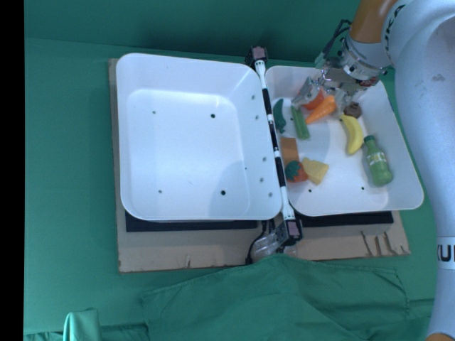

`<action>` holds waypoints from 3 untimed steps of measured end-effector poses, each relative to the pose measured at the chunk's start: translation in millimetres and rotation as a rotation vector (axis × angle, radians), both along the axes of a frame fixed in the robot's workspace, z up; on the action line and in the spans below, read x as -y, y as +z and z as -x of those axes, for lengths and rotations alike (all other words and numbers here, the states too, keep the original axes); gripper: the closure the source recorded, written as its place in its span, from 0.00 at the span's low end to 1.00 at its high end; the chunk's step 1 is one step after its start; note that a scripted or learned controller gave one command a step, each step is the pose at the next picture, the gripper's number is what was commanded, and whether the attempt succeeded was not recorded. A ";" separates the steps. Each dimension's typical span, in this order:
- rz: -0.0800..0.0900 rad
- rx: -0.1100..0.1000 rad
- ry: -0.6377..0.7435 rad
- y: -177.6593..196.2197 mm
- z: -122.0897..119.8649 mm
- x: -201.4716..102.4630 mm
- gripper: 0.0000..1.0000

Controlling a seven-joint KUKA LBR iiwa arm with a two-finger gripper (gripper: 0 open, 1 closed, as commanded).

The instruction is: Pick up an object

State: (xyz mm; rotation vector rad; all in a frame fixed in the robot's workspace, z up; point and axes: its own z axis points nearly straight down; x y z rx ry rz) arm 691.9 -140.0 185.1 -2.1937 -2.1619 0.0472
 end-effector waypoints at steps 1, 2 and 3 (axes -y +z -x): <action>0.025 0.071 0.006 5.9 41.1 49.1 0.00; 0.023 0.076 0.018 43.9 -11.9 -21.7 0.00; 0.027 0.061 0.013 -0.8 -8.6 -36.1 0.00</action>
